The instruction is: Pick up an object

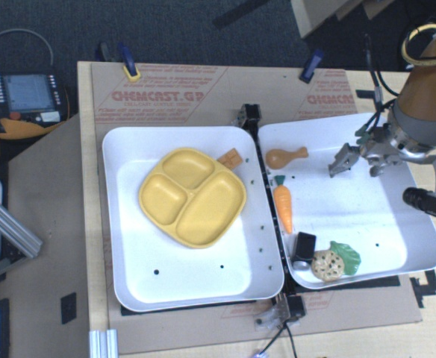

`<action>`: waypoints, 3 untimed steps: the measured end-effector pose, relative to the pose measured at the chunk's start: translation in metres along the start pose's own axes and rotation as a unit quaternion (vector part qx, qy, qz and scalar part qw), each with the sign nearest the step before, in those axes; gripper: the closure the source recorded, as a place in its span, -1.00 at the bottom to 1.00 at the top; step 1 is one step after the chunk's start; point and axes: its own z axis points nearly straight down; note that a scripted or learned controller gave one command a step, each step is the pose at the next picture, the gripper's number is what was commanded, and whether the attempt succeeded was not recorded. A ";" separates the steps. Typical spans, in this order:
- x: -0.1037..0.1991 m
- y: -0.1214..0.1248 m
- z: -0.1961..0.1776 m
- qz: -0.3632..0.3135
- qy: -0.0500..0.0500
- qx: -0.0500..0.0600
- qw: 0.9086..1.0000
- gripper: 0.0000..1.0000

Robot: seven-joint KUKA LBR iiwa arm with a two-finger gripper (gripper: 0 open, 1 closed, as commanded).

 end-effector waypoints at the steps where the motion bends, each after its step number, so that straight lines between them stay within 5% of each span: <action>1: 0.002 0.007 0.060 0.000 0.001 0.003 1.000 -1.00; 2: 0.000 0.009 0.098 0.001 -0.002 -0.003 1.000 -1.00; 3: 0.001 0.013 0.083 0.000 -0.001 -0.009 1.000 1.00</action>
